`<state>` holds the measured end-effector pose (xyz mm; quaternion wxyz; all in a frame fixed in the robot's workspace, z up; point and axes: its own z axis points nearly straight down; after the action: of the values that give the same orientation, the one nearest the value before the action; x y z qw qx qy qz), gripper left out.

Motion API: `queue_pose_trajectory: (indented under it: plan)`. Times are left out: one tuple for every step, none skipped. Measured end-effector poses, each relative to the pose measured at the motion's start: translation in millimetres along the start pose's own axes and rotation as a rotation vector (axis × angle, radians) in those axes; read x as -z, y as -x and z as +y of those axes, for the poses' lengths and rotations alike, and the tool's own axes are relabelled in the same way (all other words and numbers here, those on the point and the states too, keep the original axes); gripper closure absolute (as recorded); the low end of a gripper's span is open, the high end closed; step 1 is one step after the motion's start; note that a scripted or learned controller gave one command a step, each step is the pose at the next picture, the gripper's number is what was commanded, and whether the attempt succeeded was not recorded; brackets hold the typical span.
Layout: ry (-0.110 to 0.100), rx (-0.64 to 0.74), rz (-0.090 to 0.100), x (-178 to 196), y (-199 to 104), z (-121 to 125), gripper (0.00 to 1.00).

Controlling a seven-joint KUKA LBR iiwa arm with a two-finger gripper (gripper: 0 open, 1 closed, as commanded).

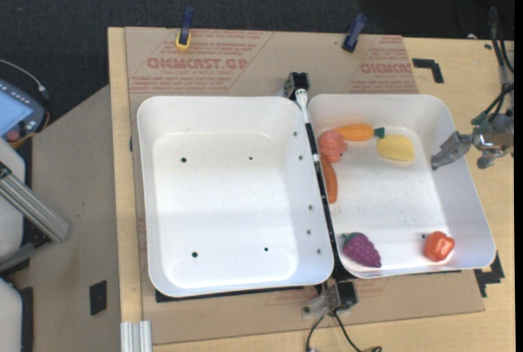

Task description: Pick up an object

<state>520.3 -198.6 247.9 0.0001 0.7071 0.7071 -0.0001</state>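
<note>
I've got the gripper [448, 151] over the right bin's [466, 203] right rim; can't tell its grip state, nothing visibly in it. Nearest pick is the lemon [396, 148], near the bin's far edge, just left of the gripper. Judging by that, the pick isn't done yet: approach, grasp & lift all remain.

Smooth glossy white plastic bins [221, 122] sit on a matt brown cardboard sheet [245, 56], holding shiny plastic-looking toy fruit [396, 149].
</note>
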Motion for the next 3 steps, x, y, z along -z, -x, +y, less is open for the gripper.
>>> queue_pose_trajectory:
  plan:
    - [0.003, 0.001, -0.002, 10.7, 0.1, 0.7, 1.00]
    - [0.004, -0.002, -0.003, 48.6, 25.2, -42.4, 1.00]
    - [0.023, 0.006, -0.009, 221.2, 4.5, -1.5, 1.00]
